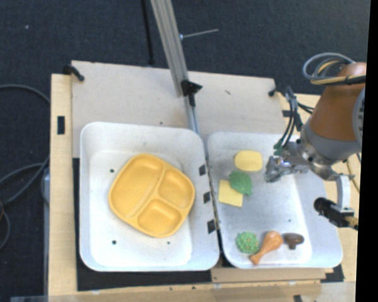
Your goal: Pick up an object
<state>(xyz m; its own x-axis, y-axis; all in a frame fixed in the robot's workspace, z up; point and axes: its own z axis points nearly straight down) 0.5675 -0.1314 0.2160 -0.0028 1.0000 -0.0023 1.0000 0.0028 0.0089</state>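
Two shallow white bins sit side by side on the desk. The left bin (pixel 94 142) holds one thing — a yellow divided plate (pixel 151 194) with three compartments, lying flat near the bin's middle and turned at an angle to its walls.

The right bin (pixel 316 248) holds the small toy foods. Near its back edge lies a pale yellow oval piece (pixel 248 160); just in front of it a green leafy piece (pixel 241 182) overlaps the corner of a flat yellow square (pixel 230 195) close to the left wall. Along the front edge sit a green bumpy broccoli-like piece (pixel 247 242), an orange drumstick (pixel 267 245) touching it, and a small brown mushroom-like piece (pixel 293 239) just beside the drumstick's thick end.

The hand (pixel 275 169) hangs over the back part of the right bin, just beside the pale yellow oval piece. Whether it is released or clenched cannot be told; nothing is seen in it.

The desk (pixel 135 97) is light wood, with a slanted metal post (pixel 172 42) rising from its back edge. Dark carpet (pixel 56 26) surrounds it — cables trail at the left.
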